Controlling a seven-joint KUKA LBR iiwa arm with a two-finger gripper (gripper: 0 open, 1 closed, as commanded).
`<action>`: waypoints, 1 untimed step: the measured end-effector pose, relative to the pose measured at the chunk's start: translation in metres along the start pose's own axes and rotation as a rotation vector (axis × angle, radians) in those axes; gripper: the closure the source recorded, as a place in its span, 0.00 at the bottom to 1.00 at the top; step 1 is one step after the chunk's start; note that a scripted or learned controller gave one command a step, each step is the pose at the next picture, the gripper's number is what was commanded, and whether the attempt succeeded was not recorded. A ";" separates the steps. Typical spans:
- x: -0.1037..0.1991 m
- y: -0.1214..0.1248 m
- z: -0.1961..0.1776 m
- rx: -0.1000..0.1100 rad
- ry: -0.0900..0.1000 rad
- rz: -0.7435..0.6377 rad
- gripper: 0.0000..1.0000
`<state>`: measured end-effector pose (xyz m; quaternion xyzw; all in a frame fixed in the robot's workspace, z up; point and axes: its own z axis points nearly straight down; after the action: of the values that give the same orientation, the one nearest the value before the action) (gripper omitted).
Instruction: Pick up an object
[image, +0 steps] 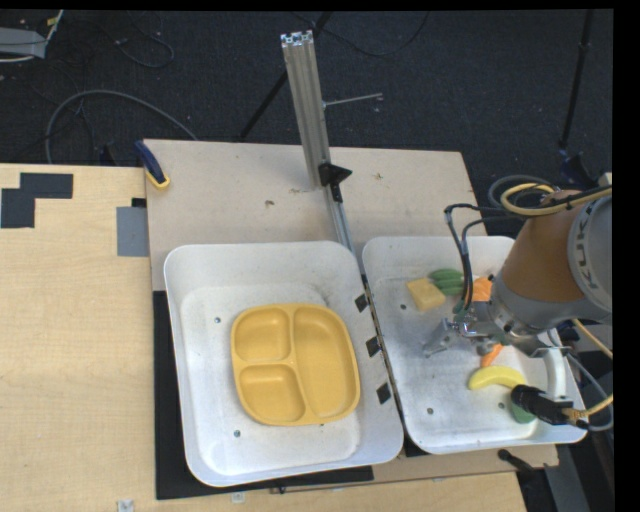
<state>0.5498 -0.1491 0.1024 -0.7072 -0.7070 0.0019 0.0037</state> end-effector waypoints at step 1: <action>0.000 0.001 0.013 -0.006 -0.002 0.000 0.00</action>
<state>0.5505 -0.1492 0.0894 -0.7073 -0.7069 0.0007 0.0011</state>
